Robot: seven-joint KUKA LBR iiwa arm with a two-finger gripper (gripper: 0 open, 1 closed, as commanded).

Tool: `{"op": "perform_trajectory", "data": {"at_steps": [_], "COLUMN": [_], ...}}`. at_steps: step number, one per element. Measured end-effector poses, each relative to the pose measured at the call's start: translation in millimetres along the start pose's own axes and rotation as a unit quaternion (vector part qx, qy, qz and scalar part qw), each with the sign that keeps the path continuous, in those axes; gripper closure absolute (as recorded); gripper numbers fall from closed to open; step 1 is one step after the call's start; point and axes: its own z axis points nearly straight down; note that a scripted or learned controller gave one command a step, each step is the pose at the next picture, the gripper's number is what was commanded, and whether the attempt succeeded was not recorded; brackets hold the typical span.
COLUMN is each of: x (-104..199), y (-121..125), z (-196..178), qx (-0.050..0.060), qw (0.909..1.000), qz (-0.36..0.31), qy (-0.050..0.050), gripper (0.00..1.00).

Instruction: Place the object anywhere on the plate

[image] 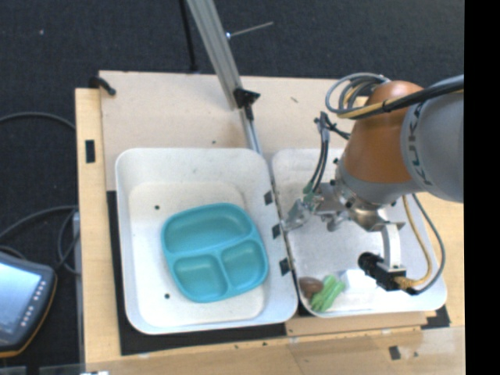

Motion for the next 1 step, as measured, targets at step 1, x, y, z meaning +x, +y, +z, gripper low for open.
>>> {"op": "perform_trajectory", "data": {"at_steps": [1], "x": [-43.0], "y": [-20.3], "z": [-85.0], "qx": [-0.007], "qw": [1.0], "qz": [0.005], "qy": [-0.003], "gripper": [0.0]}}
